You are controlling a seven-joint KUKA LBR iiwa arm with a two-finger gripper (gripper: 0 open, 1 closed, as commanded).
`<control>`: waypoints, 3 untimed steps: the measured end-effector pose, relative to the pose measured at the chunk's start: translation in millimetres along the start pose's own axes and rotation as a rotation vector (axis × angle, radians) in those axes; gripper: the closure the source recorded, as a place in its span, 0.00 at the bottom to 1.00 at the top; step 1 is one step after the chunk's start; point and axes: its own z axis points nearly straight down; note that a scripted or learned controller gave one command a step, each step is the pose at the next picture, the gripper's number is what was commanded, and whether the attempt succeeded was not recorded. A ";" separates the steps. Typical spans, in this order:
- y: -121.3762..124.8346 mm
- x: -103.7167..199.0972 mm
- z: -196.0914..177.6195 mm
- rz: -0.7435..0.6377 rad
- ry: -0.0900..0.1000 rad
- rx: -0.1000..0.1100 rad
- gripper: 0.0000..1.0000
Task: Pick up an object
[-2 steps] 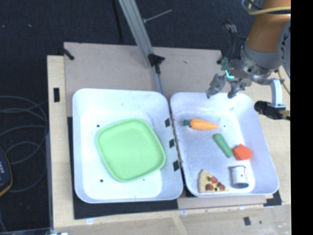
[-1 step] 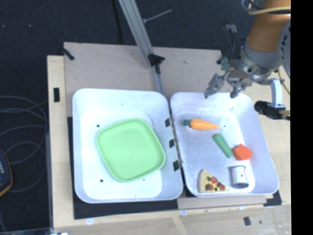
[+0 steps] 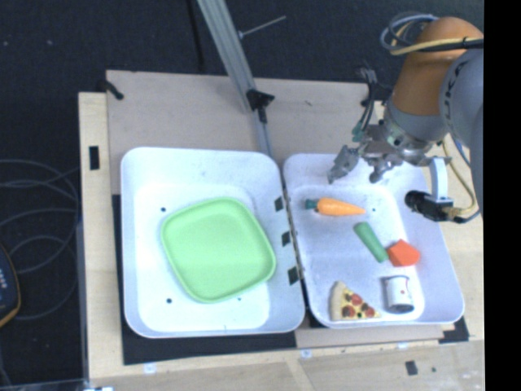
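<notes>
Far left: dark floor with loose black cables [image 3: 32,210] beside the table [image 3: 98,218].

Left bin [image 3: 138,169], white and shallow, on the table. Inside it, 1 light green square plate [image 3: 217,249], lying flat, slightly rotated, roughly centred.

Grey metal pole [image 3: 228,43], running at a slant from the top of the view down to the gap between the 2 bins.

Right bin [image 3: 305,169], white, just beside the left bin. Contents, left to right:
- Toy carrot [image 3: 338,208], orange with green stub, lying sideways in the upper part of the bin.
- Pizza slice toy [image 3: 352,302], flat, near the front wall.
- Green stick-shaped object [image 3: 370,242], lying diagonally, below the carrot and apart from it.
- Small silver can [image 3: 397,292], on its side, just right of the pizza slice.
- Orange-red block [image 3: 403,253], touching or just beside the lower end of the green stick; exact contact not discernible.

Claw [image 3: 363,167], hanging over the back rim of the right bin, above and slightly right of the carrot. 2 fingers spread apart, nothing between them. No contact with any object in the bin.

Arm [image 3: 431,72], grey with orange band, entering from the upper right.
</notes>
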 end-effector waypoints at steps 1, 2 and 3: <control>-4.2 6.1 59.8 0.000 0.000 0.000 0.00; -2.6 5.3 99.5 0.000 -0.001 -0.009 0.00; -1.1 5.8 86.3 0.000 0.000 -0.015 1.00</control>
